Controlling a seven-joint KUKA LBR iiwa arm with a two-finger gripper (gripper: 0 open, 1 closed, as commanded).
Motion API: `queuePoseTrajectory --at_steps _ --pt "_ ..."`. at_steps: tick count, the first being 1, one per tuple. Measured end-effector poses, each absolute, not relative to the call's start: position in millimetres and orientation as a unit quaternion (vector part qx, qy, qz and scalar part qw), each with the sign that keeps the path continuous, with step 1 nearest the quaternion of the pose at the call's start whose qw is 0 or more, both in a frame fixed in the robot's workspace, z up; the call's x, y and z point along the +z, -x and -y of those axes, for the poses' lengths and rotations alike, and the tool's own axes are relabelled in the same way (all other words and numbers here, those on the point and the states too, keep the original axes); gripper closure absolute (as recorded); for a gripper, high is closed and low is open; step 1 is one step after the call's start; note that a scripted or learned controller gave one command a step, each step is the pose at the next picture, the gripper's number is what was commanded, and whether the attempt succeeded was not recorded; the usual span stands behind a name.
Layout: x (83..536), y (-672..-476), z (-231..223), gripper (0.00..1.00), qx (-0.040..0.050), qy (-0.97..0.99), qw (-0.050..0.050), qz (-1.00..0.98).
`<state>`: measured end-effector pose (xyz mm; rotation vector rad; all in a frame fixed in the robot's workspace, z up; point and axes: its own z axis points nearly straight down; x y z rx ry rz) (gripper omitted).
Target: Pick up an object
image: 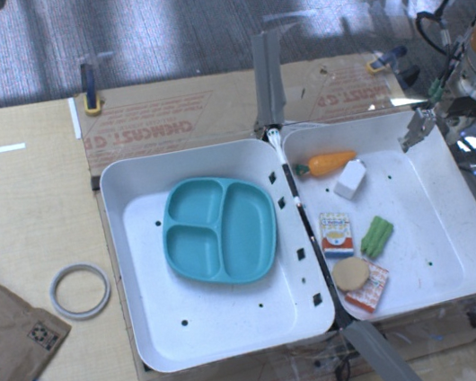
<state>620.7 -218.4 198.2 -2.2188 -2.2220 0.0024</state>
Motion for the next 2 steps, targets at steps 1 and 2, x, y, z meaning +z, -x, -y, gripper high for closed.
queuePoseTrajectory --at_steps 1,2 --pt "121.1 -659.0 167.9 0.0 0.0007 0.735 0.0 0.678" --pt "91.1 -656.3 130.4 0.0 0.0046 0.709 0.002 0.705"
